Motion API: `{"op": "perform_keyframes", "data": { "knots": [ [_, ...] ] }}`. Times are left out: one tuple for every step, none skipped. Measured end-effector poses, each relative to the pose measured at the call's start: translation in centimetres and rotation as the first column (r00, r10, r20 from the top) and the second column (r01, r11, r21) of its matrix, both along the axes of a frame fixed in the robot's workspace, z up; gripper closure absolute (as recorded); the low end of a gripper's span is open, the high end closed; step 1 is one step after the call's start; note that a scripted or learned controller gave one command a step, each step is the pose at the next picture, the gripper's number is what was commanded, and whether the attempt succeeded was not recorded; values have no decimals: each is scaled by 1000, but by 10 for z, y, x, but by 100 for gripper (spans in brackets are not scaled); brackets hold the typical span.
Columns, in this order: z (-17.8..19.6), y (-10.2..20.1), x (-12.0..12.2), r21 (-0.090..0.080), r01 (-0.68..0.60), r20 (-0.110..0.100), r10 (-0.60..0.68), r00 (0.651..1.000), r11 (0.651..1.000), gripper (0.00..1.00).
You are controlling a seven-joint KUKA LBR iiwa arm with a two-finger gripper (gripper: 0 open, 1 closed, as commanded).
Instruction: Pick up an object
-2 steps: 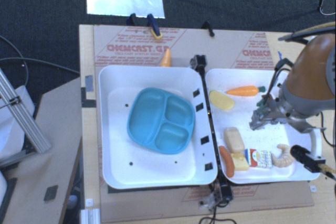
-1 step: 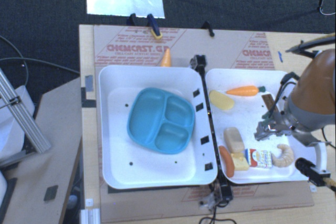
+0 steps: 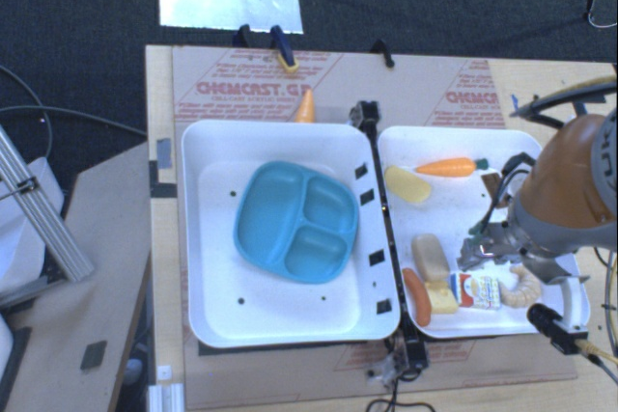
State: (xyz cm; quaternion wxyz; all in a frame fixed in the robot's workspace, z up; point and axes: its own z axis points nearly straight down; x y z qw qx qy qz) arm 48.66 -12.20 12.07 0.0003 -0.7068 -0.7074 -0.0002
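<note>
The right bin [image 3: 454, 134] holds several toy foods. An orange carrot [image 3: 458, 168] and a pale yellow piece [image 3: 407, 185] lie at its far side. A tan bread-like piece [image 3: 431, 258], a red sausage [image 3: 417, 296], a yellow block [image 3: 442, 299], a white printed carton [image 3: 479, 289] and a beige curled piece [image 3: 522, 289] crowd its near side. My gripper [image 3: 480, 249] hangs low over the bin's right half, just above the carton and right of the tan piece. The orange-banded wrist [image 3: 575, 178] hides the bin's right side.
The left bin [image 3: 280, 132] holds a blue divided plate [image 3: 296, 221]. A black divider [image 3: 379, 207] with clips runs between the bins. An orange cone [image 3: 305, 106] stands behind the left bin, and a clamp [image 3: 283, 48] sits at the board's far edge.
</note>
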Motion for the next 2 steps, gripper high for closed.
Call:
{"op": "perform_keyframes", "data": {
  "knots": [
    [31,-36,122,-5,-6,12,6,1000,1000,100],
    [41,-43,58,-1,1,-2,-1,1000,1000,100]
  ]
}}
